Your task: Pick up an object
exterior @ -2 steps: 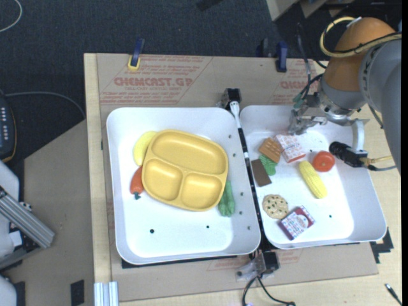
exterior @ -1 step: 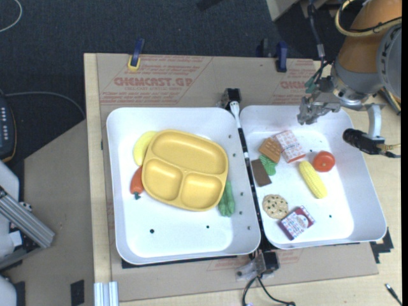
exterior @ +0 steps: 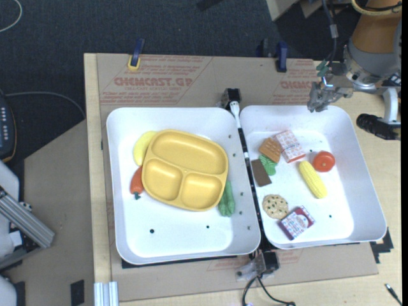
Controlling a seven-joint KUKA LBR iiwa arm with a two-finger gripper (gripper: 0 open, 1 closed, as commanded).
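Toy food sits scattered in the right bin (exterior: 357, 139), none of it lifted: tomato (exterior: 324, 161) near the far right, corn cob (exterior: 313, 178) just below it, cookie (exterior: 275, 205) & red packet (exterior: 296, 222) toward the front, boxed snack (exterior: 289, 145) w/ a waffle piece (exterior: 270, 150) at center-left. Gripper (exterior: 318, 101) hangs over the bin's back rim, top right, apart from all items; nothing seen between its tips, open/closed can't tell. Left bin (exterior: 121, 171) holds a yellow divided plate (exterior: 185, 169), w/ a banana (exterior: 142, 146) & a carrot (exterior: 137, 182) at its left edge.
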